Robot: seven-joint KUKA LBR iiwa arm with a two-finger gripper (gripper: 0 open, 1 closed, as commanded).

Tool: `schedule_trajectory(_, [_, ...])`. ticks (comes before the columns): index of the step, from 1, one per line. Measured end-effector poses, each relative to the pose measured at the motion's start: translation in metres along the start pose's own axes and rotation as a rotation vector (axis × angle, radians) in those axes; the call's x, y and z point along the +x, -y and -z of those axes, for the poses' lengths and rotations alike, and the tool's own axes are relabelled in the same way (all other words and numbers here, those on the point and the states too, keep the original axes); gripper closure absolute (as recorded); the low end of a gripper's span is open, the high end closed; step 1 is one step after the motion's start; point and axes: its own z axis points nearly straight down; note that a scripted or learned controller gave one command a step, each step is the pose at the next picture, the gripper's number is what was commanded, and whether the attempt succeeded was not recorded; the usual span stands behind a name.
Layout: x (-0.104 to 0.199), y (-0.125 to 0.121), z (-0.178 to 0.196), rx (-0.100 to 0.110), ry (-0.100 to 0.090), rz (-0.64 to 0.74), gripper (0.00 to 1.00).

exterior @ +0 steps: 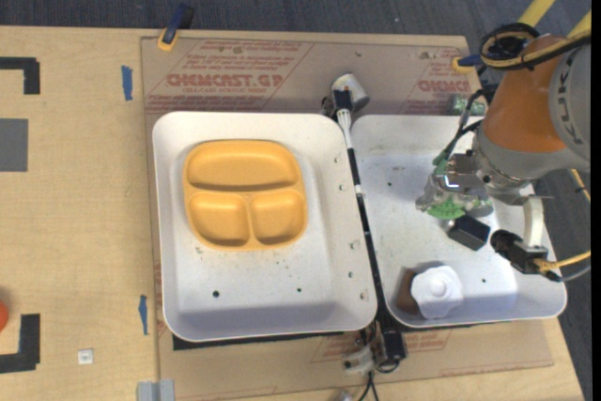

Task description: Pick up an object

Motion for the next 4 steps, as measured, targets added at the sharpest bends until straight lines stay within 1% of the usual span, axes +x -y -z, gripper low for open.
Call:
schedule_trajectory(1, [-0.019, 0.064, -0.062, 0.002, -0.001, 0.024, 1.00])
schedule_trajectory(2, [0.063, 0.075, 0.038, 0.001, -0.001, -0.007, 1.00])
schedule_trajectory(3, [0.007, 0.067, 0.038, 0.001, 0.001, -0.206, 1.00])
schedule_trajectory(4, [-0.001, 0.074, 0.014, 0.006, -0.001, -0.351, 1.00])
